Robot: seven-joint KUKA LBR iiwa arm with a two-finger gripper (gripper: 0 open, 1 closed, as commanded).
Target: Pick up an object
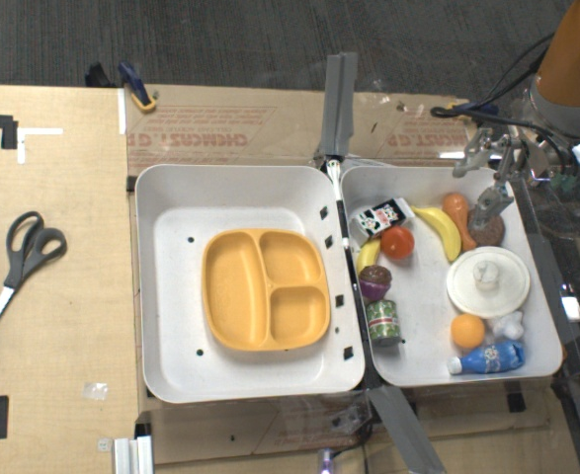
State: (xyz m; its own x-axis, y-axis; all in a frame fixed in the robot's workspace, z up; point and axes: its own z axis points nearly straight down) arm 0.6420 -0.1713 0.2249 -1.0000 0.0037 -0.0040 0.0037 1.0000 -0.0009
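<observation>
The right bin (423, 363) holds several small objects: a banana (440, 230), a red tomato (398, 243), a black-and-white carton (381, 215), a purple fig-like fruit (373, 282), a green can (381, 321), an orange (467, 331), a blue bottle (489, 358) and a white round lidded dish (487, 279). My gripper (482, 186) hangs over the bin's far right corner, open, with nothing between its fingers. Just below it lie a brown lump (486, 231) and a small orange piece (455, 205).
The left bin (161, 265) holds a yellow divided plate (267, 289). Scissors (23, 255) lie on the wooden bench at the far left. A blue clip (136, 85) sits at the cardboard's back left corner. Cables run along the right side.
</observation>
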